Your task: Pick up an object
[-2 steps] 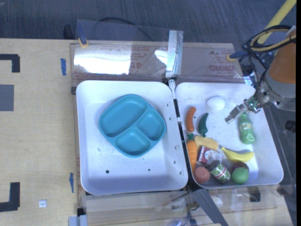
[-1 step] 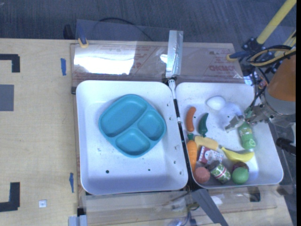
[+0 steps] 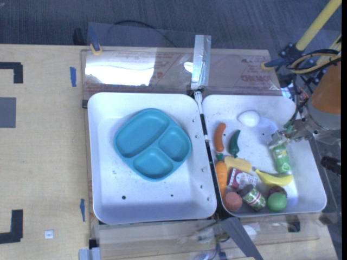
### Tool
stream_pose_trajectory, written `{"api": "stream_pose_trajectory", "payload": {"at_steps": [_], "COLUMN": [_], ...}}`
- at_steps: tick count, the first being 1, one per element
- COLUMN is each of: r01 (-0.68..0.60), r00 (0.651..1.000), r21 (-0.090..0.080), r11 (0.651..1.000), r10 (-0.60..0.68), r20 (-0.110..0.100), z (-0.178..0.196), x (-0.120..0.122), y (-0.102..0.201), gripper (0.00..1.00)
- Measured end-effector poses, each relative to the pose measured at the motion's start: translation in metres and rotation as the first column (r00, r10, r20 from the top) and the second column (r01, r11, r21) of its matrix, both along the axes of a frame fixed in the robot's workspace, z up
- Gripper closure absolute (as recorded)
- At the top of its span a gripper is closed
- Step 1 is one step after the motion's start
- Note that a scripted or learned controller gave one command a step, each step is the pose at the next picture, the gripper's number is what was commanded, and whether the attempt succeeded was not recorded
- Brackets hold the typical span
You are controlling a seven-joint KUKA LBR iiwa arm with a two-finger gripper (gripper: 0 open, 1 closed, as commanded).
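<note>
Up at about 3 o'clock in the right bin [image 3: 320, 196], the gripper [image 3: 283, 137] sits low over the white floor, and whether it is open or closed cannot be told. Its tip looks to be touching, or just above, the top end of a green packet [image 3: 281, 160] that lies at its 6 o'clock; nothing is plainly gripped. A yellow banana [image 3: 271, 177] lies just past the packet's lower end, with a green lime [image 3: 277, 200] beyond it toward 6 o'clock. A white egg [image 3: 249, 118] rests at the gripper's 10 o'clock, well apart. Toward 9 o'clock, near the bin's left wall, are a red sausage [image 3: 219, 137], a green pepper [image 3: 234, 143] and an orange carrot [image 3: 221, 175]. The left bin [image 3: 103, 196] bears a blue divided plate [image 3: 153, 143]. Both bins rest on a pale wooden bench [image 3: 43, 161], with grey carpet [image 3: 162, 4] at 12 o'clock
</note>
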State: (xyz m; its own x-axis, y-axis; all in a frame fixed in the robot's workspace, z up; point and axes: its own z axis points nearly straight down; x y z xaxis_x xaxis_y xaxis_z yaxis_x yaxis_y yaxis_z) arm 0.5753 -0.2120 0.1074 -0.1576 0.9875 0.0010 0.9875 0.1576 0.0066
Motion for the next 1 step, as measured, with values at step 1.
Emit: {"api": "stream_pose_trajectory", "payload": {"at_steps": [1], "r01": [0.088], "r00": [0.996], "r21": [-0.002], "r11": [0.996], "r10": [-0.088], "r20": [0.002], "z": [0.0902], "x": [0.0698], "y": [0.0486], "gripper": [1.00]}}
